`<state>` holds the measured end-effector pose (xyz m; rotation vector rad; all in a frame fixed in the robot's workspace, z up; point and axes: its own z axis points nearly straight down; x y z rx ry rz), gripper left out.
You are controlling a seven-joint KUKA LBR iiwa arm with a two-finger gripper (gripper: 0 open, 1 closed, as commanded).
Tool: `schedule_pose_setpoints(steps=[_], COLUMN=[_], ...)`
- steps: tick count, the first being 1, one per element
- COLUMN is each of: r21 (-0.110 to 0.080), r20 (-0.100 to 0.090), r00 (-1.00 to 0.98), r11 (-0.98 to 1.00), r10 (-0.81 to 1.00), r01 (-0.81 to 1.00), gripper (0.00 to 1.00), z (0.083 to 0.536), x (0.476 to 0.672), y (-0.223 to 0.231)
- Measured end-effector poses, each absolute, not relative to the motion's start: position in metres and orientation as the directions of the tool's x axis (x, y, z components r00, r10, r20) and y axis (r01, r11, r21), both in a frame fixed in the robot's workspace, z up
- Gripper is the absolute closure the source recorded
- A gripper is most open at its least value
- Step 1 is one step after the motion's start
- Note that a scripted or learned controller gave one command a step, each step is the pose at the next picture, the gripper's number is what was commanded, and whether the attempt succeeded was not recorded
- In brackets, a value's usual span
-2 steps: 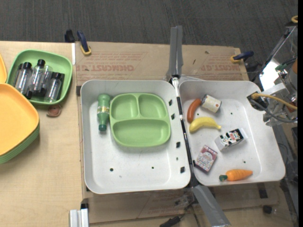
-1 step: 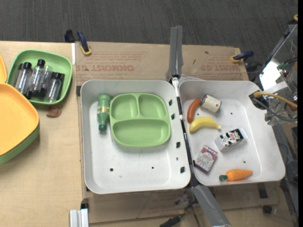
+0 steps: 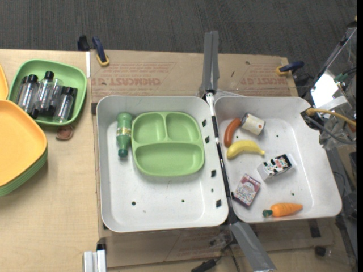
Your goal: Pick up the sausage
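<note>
The sausage (image 3: 231, 131) is a short red-orange link lying at a slant in the upper left part of the right bin (image 3: 303, 146), close to the wall between the two bins. A yellow banana (image 3: 245, 149) lies just below it, nearly touching its lower end. A small white cylinder (image 3: 253, 124) sits right beside its upper end.
The right bin also holds a small patterned box (image 3: 275, 166), a pink packet (image 3: 247, 189) and a carrot (image 3: 282, 210). The left bin (image 3: 159, 205) holds a green divided plate (image 3: 168, 143) and a green bottle (image 3: 123, 134). A green tray of bottles (image 3: 48, 92) and yellow plates (image 3: 20, 146) sit at far left.
</note>
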<state>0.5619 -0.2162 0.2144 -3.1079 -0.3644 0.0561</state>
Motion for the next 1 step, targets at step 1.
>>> schedule_pose_setpoints(steps=[1], r21=[-0.017], r20=[-0.038], r00=[0.972], r11=[-0.973], r10=[0.232], r01=[0.232], gripper=[1.0], z=[0.2221], x=[0.5615], y=[-0.2174])
